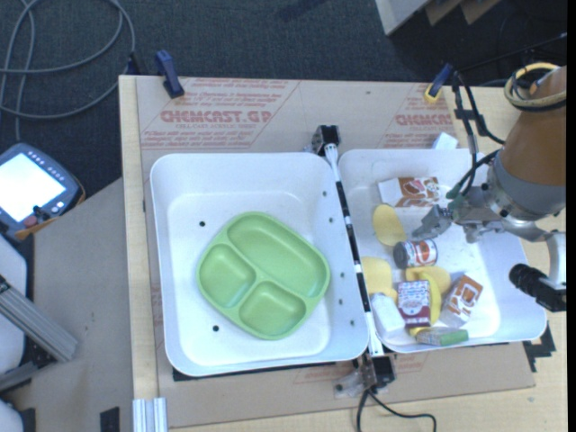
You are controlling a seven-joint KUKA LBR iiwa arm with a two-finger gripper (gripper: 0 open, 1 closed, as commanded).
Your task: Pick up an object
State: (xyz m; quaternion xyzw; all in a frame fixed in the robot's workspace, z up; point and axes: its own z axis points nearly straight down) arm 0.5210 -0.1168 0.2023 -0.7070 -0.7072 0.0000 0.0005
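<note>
The gripper [438, 222] hangs low in the right bin [513, 318], at the end of the grey arm [531, 165] that comes in from 3 o'clock. Its dark fingers point toward 9 o'clock and a little down. They look slightly spread, with a narrow gap between them, but the view is coarse there and I cannot tell it for sure. Nothing sits between the fingers.

Just below the fingertips, toward 7 o'clock, lies a small can [418, 253] with a red and dark label. It lies on its side, its long axis running about from 9 to 3 o'clock, with one silver end facing 9 o'clock. The fingertips are very near to its top, perhaps touching it.

Around the can are other things. At 11 o'clock from it lies a yellow oval piece [388, 224], and above that a white and orange packet [409, 190]. At 6 o'clock stands a red and white carton [414, 302], its long axis from 12 to 6 o'clock, partly over a yellow shape [378, 275]. At 4 o'clock lies an orange and white packet [463, 299], tilted.

The left bin [171, 268] holds a green divided tray [262, 274] with three compartments, well apart from the gripper.
</note>
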